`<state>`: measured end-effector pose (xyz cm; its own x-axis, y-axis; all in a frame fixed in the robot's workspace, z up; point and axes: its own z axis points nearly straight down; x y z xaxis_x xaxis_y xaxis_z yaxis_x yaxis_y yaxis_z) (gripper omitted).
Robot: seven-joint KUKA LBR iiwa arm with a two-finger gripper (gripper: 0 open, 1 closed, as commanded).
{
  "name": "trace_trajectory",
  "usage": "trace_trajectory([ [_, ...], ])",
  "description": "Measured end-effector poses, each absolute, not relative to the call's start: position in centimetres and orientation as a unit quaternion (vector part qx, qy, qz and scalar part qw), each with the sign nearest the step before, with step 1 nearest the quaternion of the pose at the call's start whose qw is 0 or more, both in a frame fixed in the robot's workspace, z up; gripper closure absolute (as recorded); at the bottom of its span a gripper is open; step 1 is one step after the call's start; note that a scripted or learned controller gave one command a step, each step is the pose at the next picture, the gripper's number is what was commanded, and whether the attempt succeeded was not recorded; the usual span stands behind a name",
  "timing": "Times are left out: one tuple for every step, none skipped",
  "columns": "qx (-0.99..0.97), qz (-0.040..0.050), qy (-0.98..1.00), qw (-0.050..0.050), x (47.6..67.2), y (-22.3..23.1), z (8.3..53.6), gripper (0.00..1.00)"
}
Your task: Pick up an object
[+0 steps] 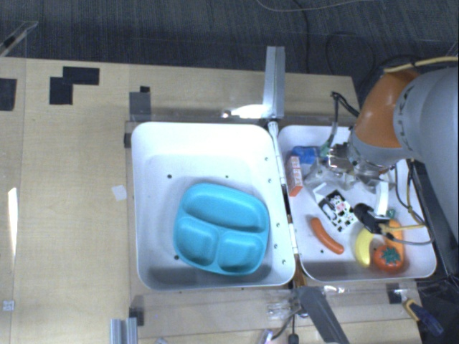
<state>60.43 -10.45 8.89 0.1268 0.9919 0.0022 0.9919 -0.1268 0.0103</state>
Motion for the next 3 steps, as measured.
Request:
trace_trajectory([
  [0.716,0.0048,0.698,0.005,54.0,-9.5,9.0,0.00],
  [0.715,0.0075,0.699,0.007,54.3,-9.3,10.2,1.00],
  [0.698,0.0023,0.716,0.002,54.7,-4.1,20.8,1.00],
])
